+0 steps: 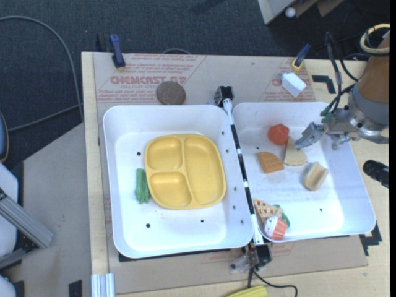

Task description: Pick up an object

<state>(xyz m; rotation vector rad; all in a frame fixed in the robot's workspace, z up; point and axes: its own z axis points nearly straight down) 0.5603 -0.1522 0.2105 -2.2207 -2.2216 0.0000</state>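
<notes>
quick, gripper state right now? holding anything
Gripper: it sits low in the right bin, just above the pale food piece and beside the red piece; whether it grips anything cannot be told.

The arm [374,98] is cut off by the right edge; its fingers [307,137] are blurred.

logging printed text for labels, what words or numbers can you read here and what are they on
"GIGACAST G.P." or similar, large red letters on the flat brown cardboard sheet behind the left white bin; the spelling is uncertain.
Smaller red lines above and below it: too blurred to read.
Red print on the cardboard's right part, near the small white block: too blurred to read.
</notes>
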